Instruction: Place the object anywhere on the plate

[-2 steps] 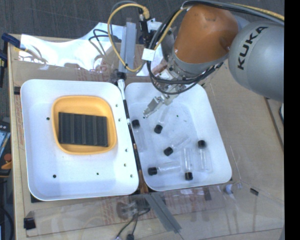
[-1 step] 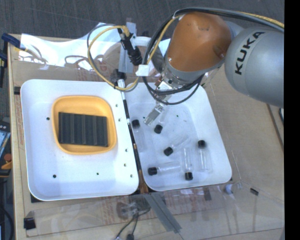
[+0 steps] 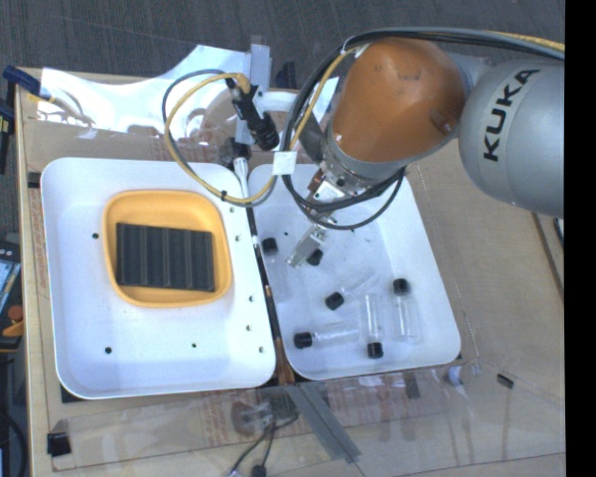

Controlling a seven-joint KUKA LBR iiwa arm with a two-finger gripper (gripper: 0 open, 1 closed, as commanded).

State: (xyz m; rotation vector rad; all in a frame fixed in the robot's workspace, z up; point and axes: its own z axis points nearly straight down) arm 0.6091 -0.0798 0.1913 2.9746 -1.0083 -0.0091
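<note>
Nearest my camera I see the front lip of the surface (image 3: 397, 420), with a loose cable (image 3: 261, 435) lying at its edge.

Right bin (image 3: 432, 296): I count several clear vials with black caps scattered on its floor. One vial (image 3: 323, 337) lies near the front left, cap pointing left. Two more lie side by side toward the front right, vial A (image 3: 372, 318) with its cap toward the front and vial B (image 3: 405, 311) with its cap toward the back. A black cap (image 3: 334, 300) sits just behind those, and another black cap (image 3: 269, 245) rests near the bin's left wall.

Left bin (image 3: 70, 296): the yellow plate (image 3: 119, 217) sits in its rear half, carrying a dark ribbed insert (image 3: 167, 256).

Mid right bin: the hand (image 3: 313, 229) hangs over the floor, pointing down. A vial, the task object (image 3: 304, 254), sits tilted directly under the tip, black cap at its lower right. I cannot tell from this angle whether the hand is open, closed, or gripping that vial.

Behind it: the orange band (image 3: 397, 97) and grey arm (image 3: 517, 137) reach in from the right. Yellow and black cables (image 3: 204, 137) loop over the rear edge between the bins
</note>
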